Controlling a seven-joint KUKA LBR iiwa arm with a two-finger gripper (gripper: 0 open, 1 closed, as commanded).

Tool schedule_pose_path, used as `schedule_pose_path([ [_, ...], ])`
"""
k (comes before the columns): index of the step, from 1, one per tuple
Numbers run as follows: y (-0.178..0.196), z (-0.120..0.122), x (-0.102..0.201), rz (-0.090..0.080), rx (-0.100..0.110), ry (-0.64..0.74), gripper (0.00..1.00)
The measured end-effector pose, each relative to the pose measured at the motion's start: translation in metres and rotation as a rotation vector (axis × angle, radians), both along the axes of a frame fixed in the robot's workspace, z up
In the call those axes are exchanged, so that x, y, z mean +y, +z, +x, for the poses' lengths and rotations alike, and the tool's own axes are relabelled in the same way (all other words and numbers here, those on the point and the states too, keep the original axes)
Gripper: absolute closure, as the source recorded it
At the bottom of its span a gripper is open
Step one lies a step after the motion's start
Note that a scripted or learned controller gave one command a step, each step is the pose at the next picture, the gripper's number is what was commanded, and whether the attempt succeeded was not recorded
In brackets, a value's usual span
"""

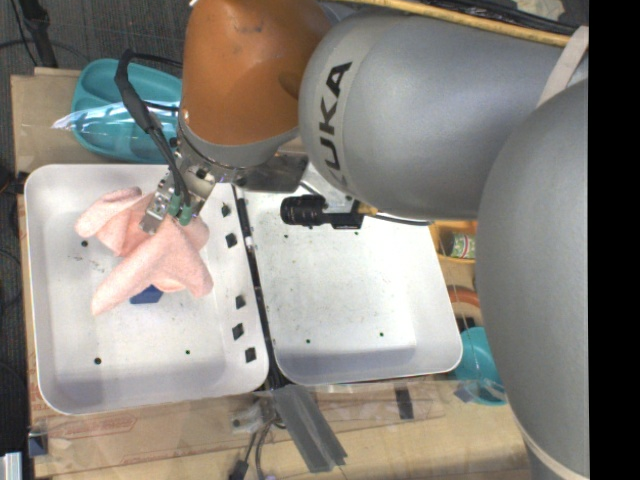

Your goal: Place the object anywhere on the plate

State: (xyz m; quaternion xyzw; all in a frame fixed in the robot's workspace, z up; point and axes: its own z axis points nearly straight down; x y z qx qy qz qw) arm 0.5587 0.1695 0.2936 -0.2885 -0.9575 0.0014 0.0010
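The tool [170,208] sits over the left bin [50,368], near its far edge, touching the top of a pink cloth [150,253]; whether it grips cannot be told. The cloth lies crumpled below, partly covering a small blue object [147,294].

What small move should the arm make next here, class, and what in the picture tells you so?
Probably a short straight lift, to test the grasp. The gripper sits right at the pink cloth in the left bin, where the cloth bunches up toward it. A blue object peeks out beneath the cloth.
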Motion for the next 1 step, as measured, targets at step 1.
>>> schedule_pose_path([
  [1,-0.1343,-0.0128,0.0206,-0.001,0.002,-0.216,1.0],
])
